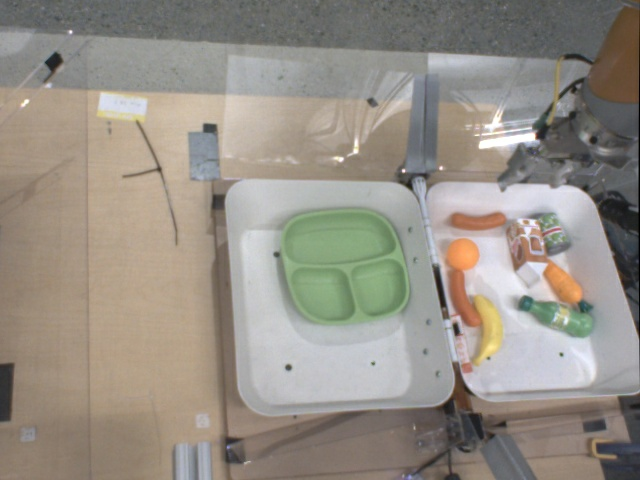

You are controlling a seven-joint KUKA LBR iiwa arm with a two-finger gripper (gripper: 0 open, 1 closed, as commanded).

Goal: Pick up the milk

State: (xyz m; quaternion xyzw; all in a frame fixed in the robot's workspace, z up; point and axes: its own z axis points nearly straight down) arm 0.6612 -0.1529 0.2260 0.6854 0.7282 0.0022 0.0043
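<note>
a wooden tabletop (110, 298) carries two shallow white bins side by side, seen from above at a slant. the left bin (330, 368) holds a green divided plate (345, 265) with three compartments, lying flat toward the bin's far half.

the right bin (530, 368) holds a scatter of toy food. the milk (526, 243), a small white and red carton, lies in the middle of this bin, toward the far side. just beside it on the right is a small green and white can (553, 232). a sausage (478, 221) lies near the far wall, left of the carton. an orange (462, 255) sits below the sausage, and a second sausage (460, 298) runs down from it along the bin's left wall. a banana (488, 328) lies just right of that sausage. a carrot (563, 283) lies just below and right of the milk, and a green bottle (557, 315) lies on its side below the carrot.

the grey arm with its orange band enters at the upper right. its end effector (560, 164) hangs over the far edge of the right bin, apart from the milk; i cannot tell how it is set.
</note>
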